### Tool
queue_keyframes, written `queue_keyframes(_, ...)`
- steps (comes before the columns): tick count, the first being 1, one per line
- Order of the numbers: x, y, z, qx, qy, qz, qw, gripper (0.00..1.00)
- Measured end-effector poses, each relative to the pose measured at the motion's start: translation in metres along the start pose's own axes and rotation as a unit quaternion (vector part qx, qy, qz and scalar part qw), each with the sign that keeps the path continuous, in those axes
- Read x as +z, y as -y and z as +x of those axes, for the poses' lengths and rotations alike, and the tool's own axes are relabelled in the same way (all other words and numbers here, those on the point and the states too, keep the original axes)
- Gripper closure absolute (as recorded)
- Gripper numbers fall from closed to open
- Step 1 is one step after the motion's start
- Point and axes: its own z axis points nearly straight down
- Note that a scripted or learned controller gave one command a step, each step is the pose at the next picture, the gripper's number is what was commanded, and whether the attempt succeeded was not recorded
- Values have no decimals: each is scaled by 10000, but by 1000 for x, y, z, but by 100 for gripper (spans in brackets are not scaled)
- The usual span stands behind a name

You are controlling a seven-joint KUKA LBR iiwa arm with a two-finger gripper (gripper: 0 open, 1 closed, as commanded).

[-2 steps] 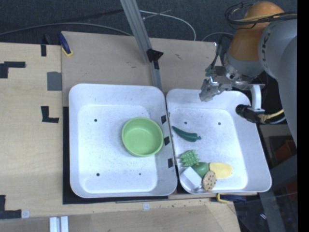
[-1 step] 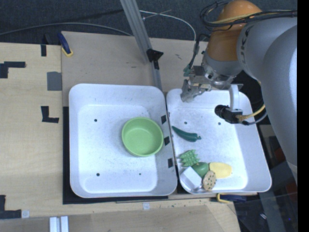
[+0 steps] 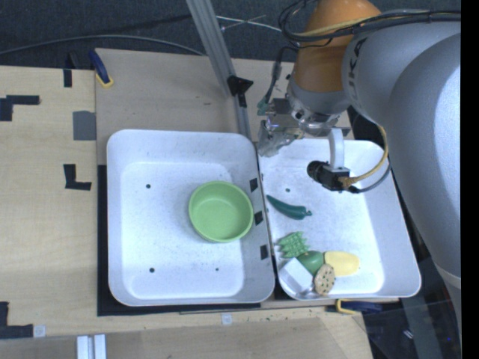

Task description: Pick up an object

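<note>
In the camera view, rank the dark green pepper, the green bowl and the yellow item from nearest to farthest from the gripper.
From the gripper, at the top edge between the bins:
1. Dark green pepper, right bin, just below it.
2. Green bowl, left bin, down and to the left.
3. Yellow item, right bin's lower corner, in the cluster of small things.

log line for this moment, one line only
arm: grey KUKA arm above right white bin | gripper: at bin's far-left corner, holding nothing visible | round green plastic bowl: in left white bin | dark green pepper-shaped toy: untouched
</note>
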Motion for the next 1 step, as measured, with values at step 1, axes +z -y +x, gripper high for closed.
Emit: queue_keyframes(1, -5, 13, 60, -2, 2, 10, 10000, 100)
